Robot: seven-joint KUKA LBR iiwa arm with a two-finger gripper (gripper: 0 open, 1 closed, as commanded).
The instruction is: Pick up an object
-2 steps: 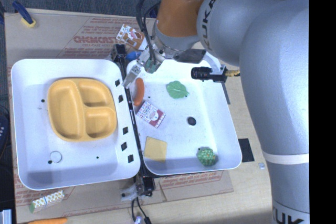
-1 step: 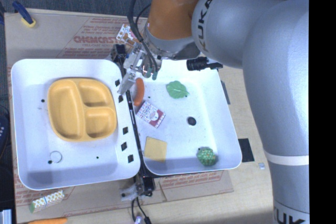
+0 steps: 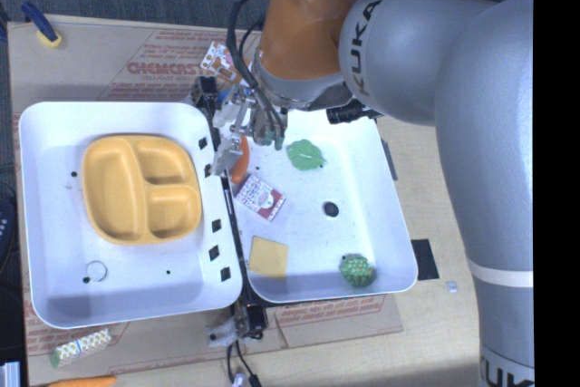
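My gripper (image 3: 243,133) hangs over the far left corner of the right bin (image 3: 385,195), under the arm's orange band. A small orange carrot-like piece (image 3: 240,164) lies or hangs right beneath it, against the bin's left wall; I cannot tell whether it is gripped. In the same bin are a green leaf-shaped piece (image 3: 306,154), a red and white packet (image 3: 260,198), a yellow square slice (image 3: 269,256), a bumpy green ball (image 3: 357,269) and a small dark disc (image 3: 331,209).
The left bin (image 3: 36,222) holds a yellow divided plate (image 3: 142,188) and a small clear ring (image 3: 96,270). A blue and yellow tool (image 3: 41,24) lies at the bench's far left, and a wrapped sweet (image 3: 80,346) in front of the left bin.
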